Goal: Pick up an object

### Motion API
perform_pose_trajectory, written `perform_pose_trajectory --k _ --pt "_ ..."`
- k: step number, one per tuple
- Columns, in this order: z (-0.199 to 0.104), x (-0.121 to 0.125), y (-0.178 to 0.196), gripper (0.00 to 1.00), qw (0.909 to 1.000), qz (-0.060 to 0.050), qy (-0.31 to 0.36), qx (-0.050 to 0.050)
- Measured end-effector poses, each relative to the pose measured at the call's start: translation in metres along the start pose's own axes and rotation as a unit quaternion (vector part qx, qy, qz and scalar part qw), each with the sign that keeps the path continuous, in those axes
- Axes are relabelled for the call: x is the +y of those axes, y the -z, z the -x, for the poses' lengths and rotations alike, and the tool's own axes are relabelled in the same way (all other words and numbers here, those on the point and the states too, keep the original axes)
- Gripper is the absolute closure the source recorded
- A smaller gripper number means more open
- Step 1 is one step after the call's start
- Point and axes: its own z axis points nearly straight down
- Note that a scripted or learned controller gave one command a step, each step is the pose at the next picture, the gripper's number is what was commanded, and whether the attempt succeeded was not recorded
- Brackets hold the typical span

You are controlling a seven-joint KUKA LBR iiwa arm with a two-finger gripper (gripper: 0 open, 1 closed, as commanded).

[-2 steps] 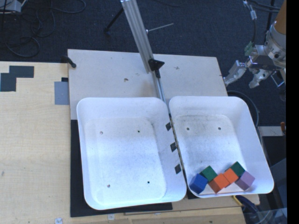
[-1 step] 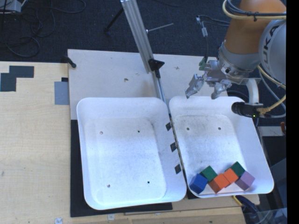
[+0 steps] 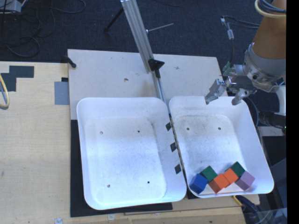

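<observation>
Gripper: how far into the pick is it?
Nothing looks done yet: the blue, green, orange and purple blocks all lie in the right bin at its near edge. In hand: the gripper hangs open over that bin's far rim, nothing between its fingers. Left: reach the blocks, grasp one, lift.

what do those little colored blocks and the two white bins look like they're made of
Blocks: probably painted wood or solid plastic; flat, matte colors, crisp square edges, no glare. Too small to settle which.

Bins: likely thin molded plastic; smooth white walls, rounded corners, a rolled rim, with a grey scuffed, speckled floor.
</observation>
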Motion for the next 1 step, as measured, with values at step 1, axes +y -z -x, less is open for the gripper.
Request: perform_pose_trajectory --k 1 --pt "-0.0037 -0.0809 0.0046 0.00 1.0000 -0.003 -0.002 0.001"
